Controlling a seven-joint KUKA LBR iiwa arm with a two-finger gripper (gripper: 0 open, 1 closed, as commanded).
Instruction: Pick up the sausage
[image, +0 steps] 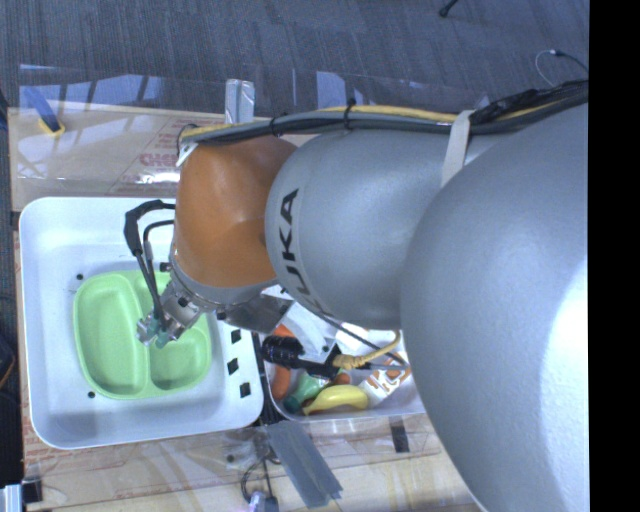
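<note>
The gripper (158, 330) hangs low over the green divided tray (110, 340) in the left bin (50, 260), close to the ridge between the tray's two compartments. Its tip is small and dark against the green, and whether it is spread or closed I cannot tell; nothing can be made out in its grasp. Above it rise the orange band (225, 215) and the broad grey arm (430, 260), which cover most of the right bin (290, 405).

In the uncovered near corner of that right bin lies a huddle of toy food: a yellow banana (338, 399), with an orange-red piece (283, 381) just to its left. That piece may be the sausage, but it is partly hidden under black cabling, so I cannot be sure.

If it is, it will likely be light, smooth and somewhat slippery, a rounded form that rolls. A grip across its middle, square to its length, should hold best; the banana touching it leaves little room for the fingers.
</note>
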